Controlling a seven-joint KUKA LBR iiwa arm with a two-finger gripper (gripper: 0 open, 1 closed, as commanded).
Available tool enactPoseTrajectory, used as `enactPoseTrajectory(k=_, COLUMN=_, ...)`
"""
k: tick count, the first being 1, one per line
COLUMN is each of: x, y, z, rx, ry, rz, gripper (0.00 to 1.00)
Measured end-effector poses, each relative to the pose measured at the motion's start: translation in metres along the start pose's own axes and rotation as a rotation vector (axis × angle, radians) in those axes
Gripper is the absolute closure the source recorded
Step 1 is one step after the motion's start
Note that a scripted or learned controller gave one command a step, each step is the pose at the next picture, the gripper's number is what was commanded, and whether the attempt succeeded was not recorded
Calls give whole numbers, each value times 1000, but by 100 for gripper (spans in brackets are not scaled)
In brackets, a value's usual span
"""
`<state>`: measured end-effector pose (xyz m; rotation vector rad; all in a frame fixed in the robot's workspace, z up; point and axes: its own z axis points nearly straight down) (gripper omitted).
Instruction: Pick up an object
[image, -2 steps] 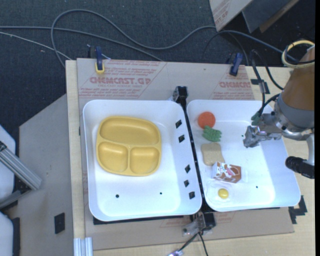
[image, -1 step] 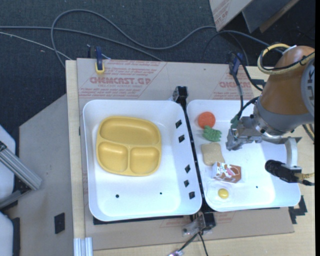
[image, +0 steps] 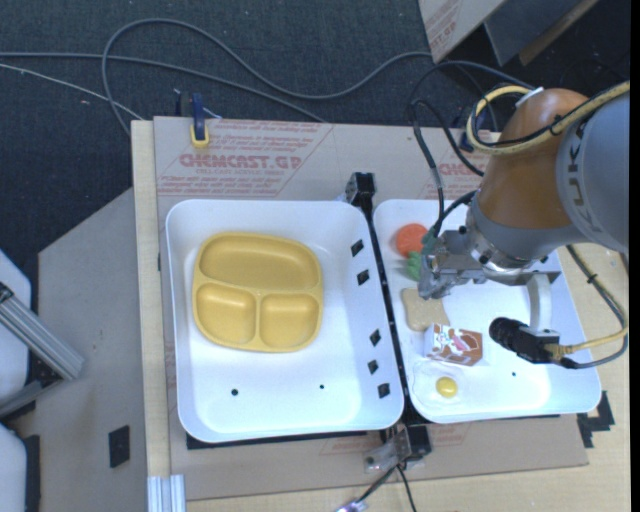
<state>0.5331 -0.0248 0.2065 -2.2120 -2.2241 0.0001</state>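
Beside one yellow tray (image: 258, 291), two bins (image: 190, 330)

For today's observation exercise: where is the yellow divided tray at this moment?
The yellow divided tray lies in the left white bin, toward its upper-left part, across the central divider from the right bin, where the tool works.

Robotics lab, plywood bench (image: 250, 165) on dark carpet (image: 70, 150), loose cables (image: 150, 40), clamped white bins (image: 180, 300)
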Motion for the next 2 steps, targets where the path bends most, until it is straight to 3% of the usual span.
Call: enactPoseTrajectory(k=2, x=114, y=9, z=-23, rx=-6, ry=0, rz=-2, gripper=100)
